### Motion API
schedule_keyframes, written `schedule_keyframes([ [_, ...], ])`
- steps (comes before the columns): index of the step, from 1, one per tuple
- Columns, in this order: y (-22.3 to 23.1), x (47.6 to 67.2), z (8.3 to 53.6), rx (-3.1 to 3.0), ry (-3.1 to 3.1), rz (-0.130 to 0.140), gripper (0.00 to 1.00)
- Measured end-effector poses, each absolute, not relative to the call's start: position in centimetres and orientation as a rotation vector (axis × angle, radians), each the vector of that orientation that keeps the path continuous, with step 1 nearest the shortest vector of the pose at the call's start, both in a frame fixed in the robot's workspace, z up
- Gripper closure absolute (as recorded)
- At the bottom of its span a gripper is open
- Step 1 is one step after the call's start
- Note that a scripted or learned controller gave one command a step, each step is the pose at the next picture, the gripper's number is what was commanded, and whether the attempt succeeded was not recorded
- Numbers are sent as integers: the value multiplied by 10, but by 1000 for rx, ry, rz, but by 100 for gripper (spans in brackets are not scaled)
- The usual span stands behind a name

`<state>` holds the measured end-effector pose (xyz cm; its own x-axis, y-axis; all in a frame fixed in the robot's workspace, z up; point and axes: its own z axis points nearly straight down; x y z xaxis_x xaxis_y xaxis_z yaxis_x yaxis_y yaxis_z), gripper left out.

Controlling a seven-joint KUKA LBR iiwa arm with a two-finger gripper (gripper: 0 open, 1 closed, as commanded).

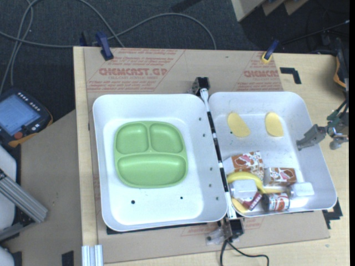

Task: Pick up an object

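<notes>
Clutter fills the near corner of the right bin [310,121]: a yellow banana [249,180], a brown-and-white carton [247,160], a second small carton [282,175], a dark can [277,203] and a white tube [297,191], all heaped and touching one another. Farther back in the same bin lie two flat yellow pieces, one [239,124] near the divider and one [274,124] toward the right wall, apart from each other. The gripper [321,136] hangs at the bin's right rim, level with those yellow pieces and well apart from the heap; nothing sits between its fingers, and their spread cannot be judged from this angle. The left bin [105,115] carries a green divided plate [150,153].
</notes>
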<state>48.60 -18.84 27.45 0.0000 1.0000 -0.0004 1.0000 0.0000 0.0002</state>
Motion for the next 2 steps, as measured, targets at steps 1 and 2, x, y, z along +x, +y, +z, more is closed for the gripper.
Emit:
schedule_keyframes([
  [1, -164, 506, 156, 2222, 2224, -1, 0],
  [2, -171, 494, 119, 2213, 2202, 5, 0],
])
